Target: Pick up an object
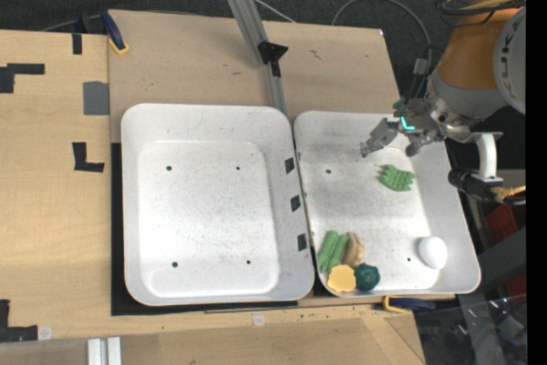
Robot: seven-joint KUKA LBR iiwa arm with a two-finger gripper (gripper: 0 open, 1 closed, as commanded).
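Where the right bin (444, 209) meets its near edge, a green ridged piece (331, 250), a tan piece (353, 250), a yellow round piece (342, 278) and a dark teal piece (367, 276) are clustered, touching. A white ball (432, 251) is seen near the right corner. Farther back, a green leafy object (396, 178) is lain alone. Just beyond it the gripper (392, 139) is hung with fingers spread, nothing between them. No legible writing is seen.

Leafy toy (396, 178) in right bin (342, 201), just beside claw (391, 142)
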